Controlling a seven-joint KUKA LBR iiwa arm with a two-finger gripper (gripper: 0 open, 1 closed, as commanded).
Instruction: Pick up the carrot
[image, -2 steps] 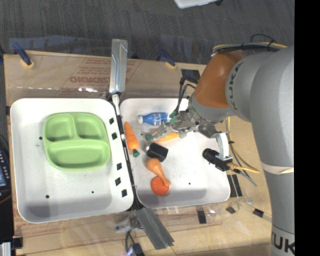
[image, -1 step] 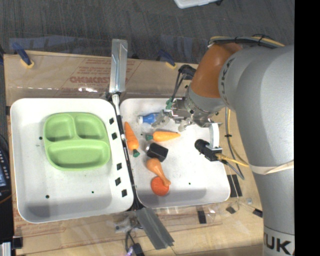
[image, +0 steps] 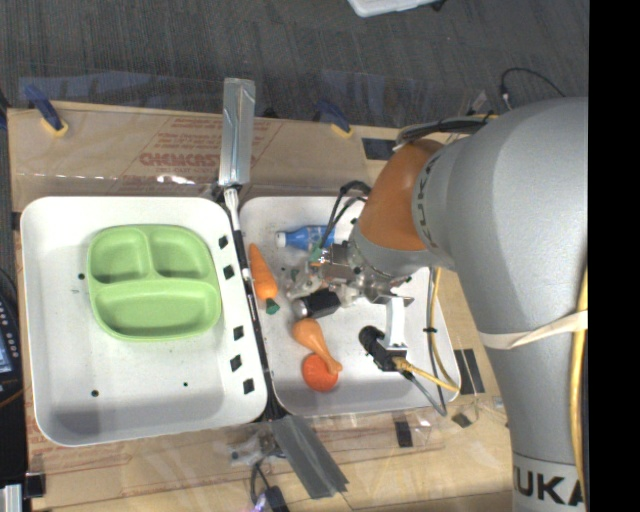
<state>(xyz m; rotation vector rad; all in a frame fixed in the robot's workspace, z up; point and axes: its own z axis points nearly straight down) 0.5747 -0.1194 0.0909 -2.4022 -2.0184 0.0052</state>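
Note:
The carrot (image: 262, 275) is orange and slim with a small green end. It lies lengthwise along the left wall of the right bin (image: 440, 385), its green end toward the front. My gripper (image: 304, 284) is low in the right bin, just right of the carrot and near its lower half. Nothing shows held in it. The arm's wrist covers the bin's right part.
A blue bottle (image: 300, 238) lies at the back of the right bin. An orange pear-shaped piece (image: 311, 335) and a red-orange round piece (image: 320, 373) sit in front of the gripper. The left bin (image: 50, 380) holds a green divided plate (image: 153, 281).

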